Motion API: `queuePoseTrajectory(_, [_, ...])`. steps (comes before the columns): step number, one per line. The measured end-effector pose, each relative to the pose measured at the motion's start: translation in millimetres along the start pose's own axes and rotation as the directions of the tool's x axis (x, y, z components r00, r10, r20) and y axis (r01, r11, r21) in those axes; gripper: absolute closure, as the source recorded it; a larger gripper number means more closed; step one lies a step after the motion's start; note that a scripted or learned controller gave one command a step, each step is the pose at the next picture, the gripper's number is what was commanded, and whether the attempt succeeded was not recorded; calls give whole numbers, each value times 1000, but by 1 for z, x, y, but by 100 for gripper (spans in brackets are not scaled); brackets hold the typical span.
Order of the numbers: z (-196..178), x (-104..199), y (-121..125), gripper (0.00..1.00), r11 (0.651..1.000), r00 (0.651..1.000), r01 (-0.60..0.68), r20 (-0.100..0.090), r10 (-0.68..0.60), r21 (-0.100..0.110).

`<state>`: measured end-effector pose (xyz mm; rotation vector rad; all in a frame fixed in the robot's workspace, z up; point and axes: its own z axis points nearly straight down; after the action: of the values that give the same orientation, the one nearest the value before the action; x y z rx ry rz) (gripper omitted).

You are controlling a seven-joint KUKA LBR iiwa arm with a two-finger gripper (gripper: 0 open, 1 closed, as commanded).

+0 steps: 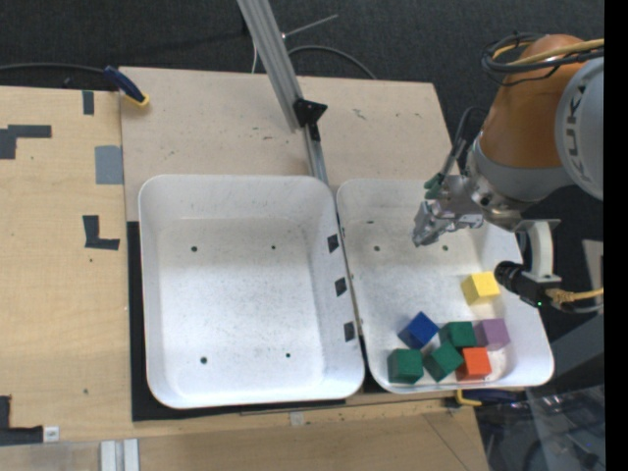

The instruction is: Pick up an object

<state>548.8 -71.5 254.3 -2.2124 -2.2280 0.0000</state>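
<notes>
Overhead, fingers (428, 232) above the right bin (392, 204), opening unclear, no block between them.

one marking readable: dark letters "ku" on grey arm casing (589, 130), at frame's right edge, running vertically, rest of word cut off by frame. no other text, label or number legible on counter (59, 263), white bins (235, 189) or blocks (446, 346). dark tape patches on counter form shapes, not letters.
</notes>
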Motion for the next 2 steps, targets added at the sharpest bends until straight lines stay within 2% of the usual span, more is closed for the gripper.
queuePoseTrajectory(2, [-6, 107, 20, 100, 1000, 1000, 0, -1, 0, 0])
